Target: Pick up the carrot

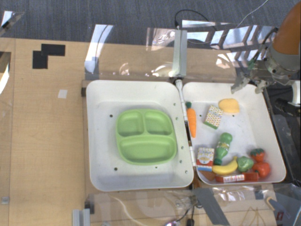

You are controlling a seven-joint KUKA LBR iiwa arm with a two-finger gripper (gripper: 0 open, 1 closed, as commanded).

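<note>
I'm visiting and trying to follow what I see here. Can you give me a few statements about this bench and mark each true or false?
1. The carrot lies in the right bin, along its left wall. True.
2. The green plate holds the banana. False: the banana lies in the right bin, near its front edge.
3. The gripper holds the carrot. False: it is over the right bin's far edge, apart from the carrot.
4. The green bottle lies between the small carton and the tomatoes. True.
5. The yellow lemon sits in the left bin. False: it is in the right bin.
</note>
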